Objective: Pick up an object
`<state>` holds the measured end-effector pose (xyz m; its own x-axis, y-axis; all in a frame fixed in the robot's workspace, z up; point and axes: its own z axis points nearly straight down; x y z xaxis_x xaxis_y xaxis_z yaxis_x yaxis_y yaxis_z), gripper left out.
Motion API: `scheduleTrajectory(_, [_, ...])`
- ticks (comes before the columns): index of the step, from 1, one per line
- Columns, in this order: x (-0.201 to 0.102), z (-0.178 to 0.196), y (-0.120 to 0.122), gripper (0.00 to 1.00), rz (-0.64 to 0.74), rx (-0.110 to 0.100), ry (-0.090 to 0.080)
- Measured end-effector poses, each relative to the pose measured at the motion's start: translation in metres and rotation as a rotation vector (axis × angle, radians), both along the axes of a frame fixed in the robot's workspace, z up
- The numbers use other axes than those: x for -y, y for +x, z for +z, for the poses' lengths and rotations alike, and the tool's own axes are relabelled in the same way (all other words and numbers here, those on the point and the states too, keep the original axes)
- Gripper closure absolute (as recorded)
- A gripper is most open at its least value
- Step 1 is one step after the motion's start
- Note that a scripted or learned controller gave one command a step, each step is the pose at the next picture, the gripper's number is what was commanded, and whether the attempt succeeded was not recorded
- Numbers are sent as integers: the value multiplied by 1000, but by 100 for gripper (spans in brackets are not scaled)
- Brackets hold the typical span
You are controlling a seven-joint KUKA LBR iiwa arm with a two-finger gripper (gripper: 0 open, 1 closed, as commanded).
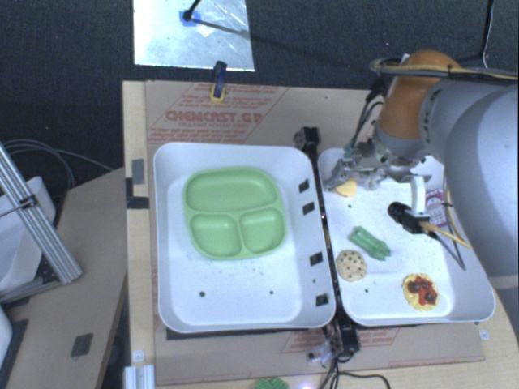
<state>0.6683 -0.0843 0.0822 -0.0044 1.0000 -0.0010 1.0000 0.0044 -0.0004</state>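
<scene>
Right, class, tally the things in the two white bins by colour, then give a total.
Green: 2, divided tray, pod
Pale yellow: 1, wedge
Tan: 1, cookie
Yellow and red: 1, pizza piece
Total: 5

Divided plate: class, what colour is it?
The divided plate is pale green, shown best in the camera view.

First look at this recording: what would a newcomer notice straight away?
The green tray in the left bin catches the eye first. Next comes the grey arm over the right bin, its tool just above a yellow piece at the far corner. A green toy and a cookie lie nearer.
</scene>
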Motion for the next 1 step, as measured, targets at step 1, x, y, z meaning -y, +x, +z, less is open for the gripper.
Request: scheduleTrajectory(1, [0, 14, 1, 100, 1, 4, 0])
